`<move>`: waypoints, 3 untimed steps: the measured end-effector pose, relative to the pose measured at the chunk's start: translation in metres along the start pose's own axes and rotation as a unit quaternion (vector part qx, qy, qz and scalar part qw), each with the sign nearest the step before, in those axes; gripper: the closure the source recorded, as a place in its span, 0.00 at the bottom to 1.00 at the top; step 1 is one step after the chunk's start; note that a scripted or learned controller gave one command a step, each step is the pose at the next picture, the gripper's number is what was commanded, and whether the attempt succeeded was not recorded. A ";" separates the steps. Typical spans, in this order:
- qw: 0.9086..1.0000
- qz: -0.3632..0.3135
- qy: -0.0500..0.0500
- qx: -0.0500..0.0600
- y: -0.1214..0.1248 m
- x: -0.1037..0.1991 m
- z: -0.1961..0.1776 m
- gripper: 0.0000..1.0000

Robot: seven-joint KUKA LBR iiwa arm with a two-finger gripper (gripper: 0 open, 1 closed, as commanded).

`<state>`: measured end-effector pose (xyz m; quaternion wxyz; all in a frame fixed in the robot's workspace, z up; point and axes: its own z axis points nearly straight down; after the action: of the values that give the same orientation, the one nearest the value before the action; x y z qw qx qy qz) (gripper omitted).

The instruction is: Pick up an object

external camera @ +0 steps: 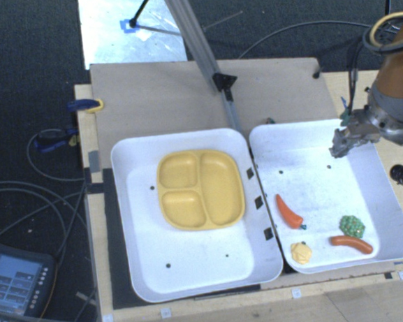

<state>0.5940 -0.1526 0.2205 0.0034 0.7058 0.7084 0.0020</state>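
The right bin (305, 148) holds an orange carrot (289, 212) near its left wall, a green broccoli piece (351, 226), a red-orange sausage (350, 244) near the front right corner, and a small yellow food piece (301, 253) at the front. My gripper (340, 146) hangs over the bin's upper right part, well above and to the right of the carrot. Nothing shows between its fingers.
The left bin (148, 266) carries a yellow divided plate (200, 189). A grey pole (198, 38) slants down to the back edge between the bins. Cables and a tablet (15, 278) lie on the floor at left.
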 end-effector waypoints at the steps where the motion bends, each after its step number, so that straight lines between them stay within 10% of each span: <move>1: 1.000 -0.002 0.000 0.000 0.002 0.000 -0.052 1.00; 3: 1.000 -0.003 0.002 0.003 0.025 0.099 -0.031 1.00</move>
<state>0.6188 -0.0531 0.2516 -0.0001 0.7033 0.7109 0.0008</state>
